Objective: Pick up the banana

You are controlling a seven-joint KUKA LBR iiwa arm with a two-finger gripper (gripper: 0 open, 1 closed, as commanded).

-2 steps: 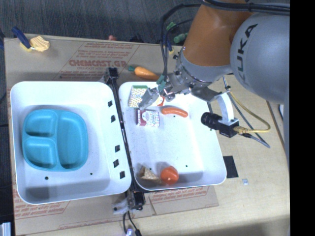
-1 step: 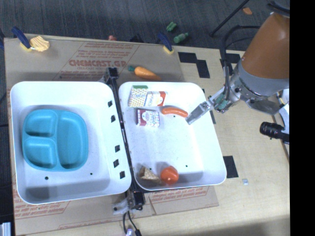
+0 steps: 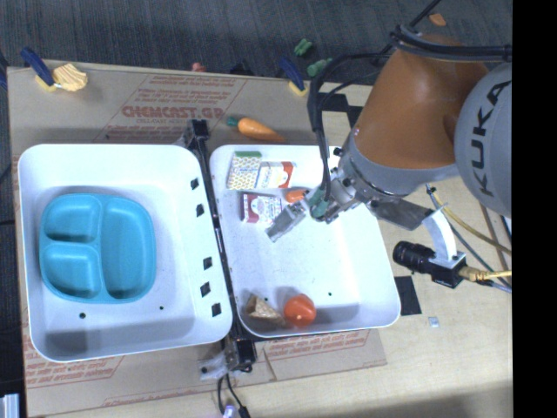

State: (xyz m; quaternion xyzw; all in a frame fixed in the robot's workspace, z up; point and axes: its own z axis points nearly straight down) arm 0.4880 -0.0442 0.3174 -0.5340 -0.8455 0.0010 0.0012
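Fingers [image 3: 285, 224] hang by the packets [image 3: 258, 174] in the right bin [image 3: 365, 273], their gap hard to tell. Which nearby item is the banana is unclear.

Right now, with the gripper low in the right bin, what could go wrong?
1. The gripper sits beside the food packets at the back of the right bin, so it may grab a packet instead.
2. The brownish item by the red fruit is too blurred to identify; a wrong pick seems possible.
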